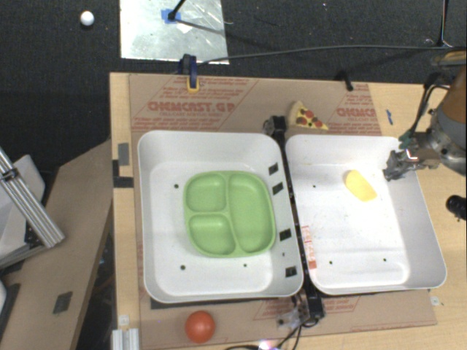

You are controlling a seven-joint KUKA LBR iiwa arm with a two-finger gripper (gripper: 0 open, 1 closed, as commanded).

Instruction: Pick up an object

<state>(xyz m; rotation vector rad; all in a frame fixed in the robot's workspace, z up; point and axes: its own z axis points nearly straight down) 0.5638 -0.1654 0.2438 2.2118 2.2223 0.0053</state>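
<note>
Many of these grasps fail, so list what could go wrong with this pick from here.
1. The gripper sits at the right bin's far right rim, beside the yellow object rather than over it; a straight descent would likely miss.
2. The yellow object looks rounded and lies loose on the smooth bin floor, so it may slide or roll from a nudge.
3. Working this near the rim, the gripper could bump the bin wall.

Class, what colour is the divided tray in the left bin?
Light green tray, seen in the camera view.
</note>
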